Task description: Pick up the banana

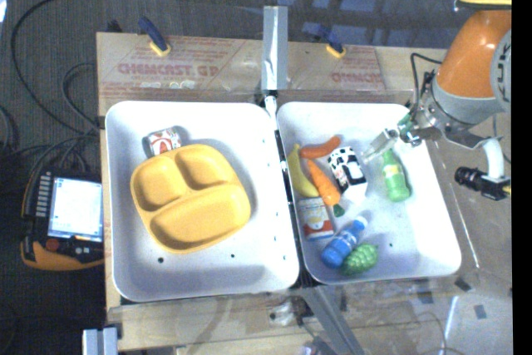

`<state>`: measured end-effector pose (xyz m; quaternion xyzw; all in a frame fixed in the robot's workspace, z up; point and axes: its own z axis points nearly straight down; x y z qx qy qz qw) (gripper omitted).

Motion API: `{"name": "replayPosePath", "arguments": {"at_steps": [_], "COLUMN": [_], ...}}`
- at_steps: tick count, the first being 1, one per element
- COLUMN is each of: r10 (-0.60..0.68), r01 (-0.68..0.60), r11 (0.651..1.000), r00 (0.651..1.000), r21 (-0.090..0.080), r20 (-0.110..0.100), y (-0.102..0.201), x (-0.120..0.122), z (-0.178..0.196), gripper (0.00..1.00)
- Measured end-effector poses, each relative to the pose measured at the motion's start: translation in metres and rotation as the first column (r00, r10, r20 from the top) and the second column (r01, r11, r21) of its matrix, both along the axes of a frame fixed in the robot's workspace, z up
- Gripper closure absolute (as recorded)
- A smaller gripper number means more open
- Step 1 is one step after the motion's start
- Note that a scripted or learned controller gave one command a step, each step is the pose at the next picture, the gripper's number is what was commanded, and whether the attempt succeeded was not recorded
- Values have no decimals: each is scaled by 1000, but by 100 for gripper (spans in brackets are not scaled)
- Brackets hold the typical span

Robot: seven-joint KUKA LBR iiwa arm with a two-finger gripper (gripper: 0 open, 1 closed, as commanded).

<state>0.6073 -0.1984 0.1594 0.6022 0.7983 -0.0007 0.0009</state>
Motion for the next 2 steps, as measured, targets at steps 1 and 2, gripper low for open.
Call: {"name": "replayPosePath", "arguments": {"at_steps": [1,2], "r10": [25,180], "r01": [-25,-180], "r11": [1000,984], "r00": [1000,983], "r21": [3,-6], "r20": [1,25], "y": [6,10], "x": [47,-33], "z": [13,-41], "gripper": [0,0]}}
